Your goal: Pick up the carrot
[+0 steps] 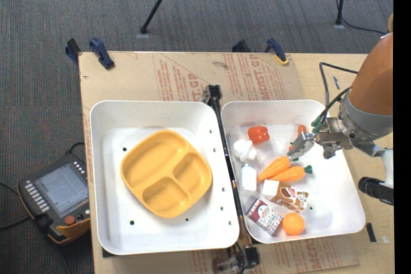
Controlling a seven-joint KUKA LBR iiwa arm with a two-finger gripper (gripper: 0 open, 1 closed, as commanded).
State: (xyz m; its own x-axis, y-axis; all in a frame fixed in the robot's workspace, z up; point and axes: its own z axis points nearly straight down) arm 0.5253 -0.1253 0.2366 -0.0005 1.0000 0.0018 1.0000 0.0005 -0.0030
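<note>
The right bin (334,215) holds two carrots: one (274,167) lies slantwise near the bin's middle, its thick end up and to the right, and a second carrot (290,174) lies just beside it on the lower right, with a green stub at its right end. The gripper (300,144) hangs over the bin just above and to the right of the carrots, its fingers pointing left and down toward them; whether they are spread or pressed together cannot be told, and nothing shows between them. Taking the first carrot as the landmark: a red pepper (259,134) sits above and slightly left of it, a white lump (243,149) lies to its upper left, a white bottle (248,177) stands just left of its tip, a small white cube (270,188) lies just below it, a brown-and-white carton (294,197) lies below and right, a red-and-white pack (266,215) lies further below, and an orange ball (293,223) sits below and right, beside the pack. Well to the left of the carrot, in the left bin (103,138), lies a yellow divided plate (166,172).
</note>
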